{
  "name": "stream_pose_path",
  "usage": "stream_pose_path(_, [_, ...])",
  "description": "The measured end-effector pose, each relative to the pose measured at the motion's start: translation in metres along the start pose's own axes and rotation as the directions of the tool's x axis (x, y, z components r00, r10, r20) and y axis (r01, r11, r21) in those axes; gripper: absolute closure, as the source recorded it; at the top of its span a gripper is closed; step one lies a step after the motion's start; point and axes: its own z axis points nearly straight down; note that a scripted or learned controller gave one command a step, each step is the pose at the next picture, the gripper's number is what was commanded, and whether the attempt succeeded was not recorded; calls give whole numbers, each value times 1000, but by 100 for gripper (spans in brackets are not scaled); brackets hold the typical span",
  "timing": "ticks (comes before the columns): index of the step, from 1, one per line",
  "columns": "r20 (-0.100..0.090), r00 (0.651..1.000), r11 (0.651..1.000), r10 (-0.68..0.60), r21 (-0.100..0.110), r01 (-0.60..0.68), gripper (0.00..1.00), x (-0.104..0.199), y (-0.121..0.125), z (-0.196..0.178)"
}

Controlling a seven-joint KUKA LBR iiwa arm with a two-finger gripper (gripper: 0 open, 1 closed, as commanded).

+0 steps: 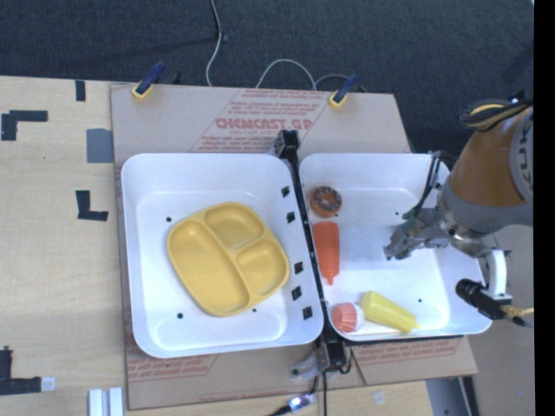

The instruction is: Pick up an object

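Camera view gives us our tool (404, 244) low over the right bin (381, 173), near its right wall; whether it is clenched or released we cannot tell. Left of it lie a doughnut (326, 200), an orange carrot (327, 250), a pink cupcake (346, 317) and a yellow corn (387, 311), while the left bin (143, 198) carries a yellow divided plate (228, 256).
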Motion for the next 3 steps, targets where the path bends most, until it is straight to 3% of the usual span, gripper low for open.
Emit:
stream_pose_path(2, [0,1000,1000,-2,0,2,100,1,8,-96])
stream_pose_path(3, [-2,1000,1000,-6,5,6,100,53,23,-80])
